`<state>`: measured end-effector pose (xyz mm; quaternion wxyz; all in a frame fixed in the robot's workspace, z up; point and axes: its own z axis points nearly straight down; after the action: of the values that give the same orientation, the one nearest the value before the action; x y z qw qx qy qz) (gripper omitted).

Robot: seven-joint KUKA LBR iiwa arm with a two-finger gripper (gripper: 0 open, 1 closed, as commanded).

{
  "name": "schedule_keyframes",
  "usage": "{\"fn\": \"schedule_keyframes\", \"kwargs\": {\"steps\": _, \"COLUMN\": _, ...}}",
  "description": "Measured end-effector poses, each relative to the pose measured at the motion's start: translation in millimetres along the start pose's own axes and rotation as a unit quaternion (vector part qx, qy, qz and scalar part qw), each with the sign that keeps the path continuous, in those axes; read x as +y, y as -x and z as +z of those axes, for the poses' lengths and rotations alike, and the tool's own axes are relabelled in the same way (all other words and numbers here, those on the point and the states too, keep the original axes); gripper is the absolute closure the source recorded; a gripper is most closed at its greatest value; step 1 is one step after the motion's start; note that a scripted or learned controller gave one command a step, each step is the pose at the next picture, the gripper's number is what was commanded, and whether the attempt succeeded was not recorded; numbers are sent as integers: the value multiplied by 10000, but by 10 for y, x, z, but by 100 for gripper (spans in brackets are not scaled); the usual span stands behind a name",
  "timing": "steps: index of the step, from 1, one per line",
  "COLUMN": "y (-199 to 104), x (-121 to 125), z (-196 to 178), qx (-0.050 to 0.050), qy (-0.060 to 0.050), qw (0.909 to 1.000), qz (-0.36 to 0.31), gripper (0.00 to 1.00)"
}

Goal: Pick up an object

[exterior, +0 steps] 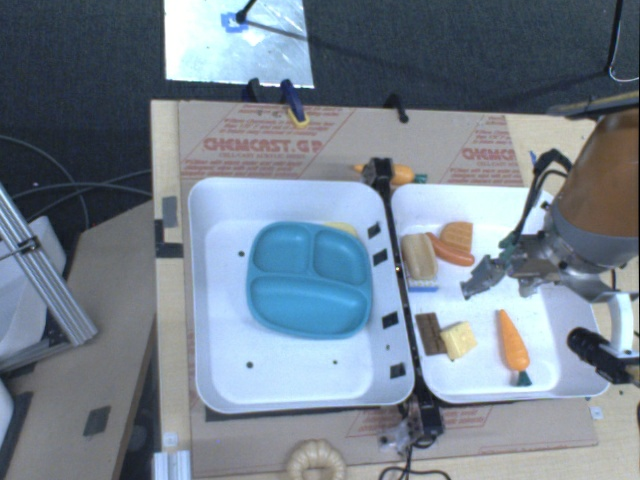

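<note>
The right bin (560, 383) holds several toy foods. A carrot (513, 344) lies at its front right, a yellow cheese block (459, 340) and a brown chocolate piece (428, 333) at its front left. A bread-like sandwich (419, 258) and an orange piece (455, 243) lie at the back left. My gripper (483, 279) hovers over the middle of the right bin, pointing left, above and left of the carrot. Nothing shows between its fingers.
The left bin (225, 368) holds a blue divided plate (306, 278) with a yellow item peeking behind its far edge. The arm's orange band (605, 183) and grey wrist cover the right bin's right side. Black clips line the divider between the bins.
</note>
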<state>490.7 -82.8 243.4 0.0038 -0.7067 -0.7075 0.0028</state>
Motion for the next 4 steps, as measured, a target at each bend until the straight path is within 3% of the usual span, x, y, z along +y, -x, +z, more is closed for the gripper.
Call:
{"fn": "schedule_keyframes", "kwargs": {"steps": 1, "y": -1, "x": 20, "z": -49, "qx": -6, "qy": 55, "qw": 10000, "qz": -10, "gripper": 0}}
{"fn": "schedule_keyframes", "kwargs": {"steps": 2, "y": -54, "x": 39, "z": 373, "qx": -2, "qy": 41, "qw": 10000, "qz": 0, "gripper": 0}}
{"fn": "schedule_keyframes", "kwargs": {"steps": 4, "y": 131, "x": 57, "z": 1488, "qx": -1, "qy": 24, "qw": 10000, "qz": 4, "gripper": 0}}
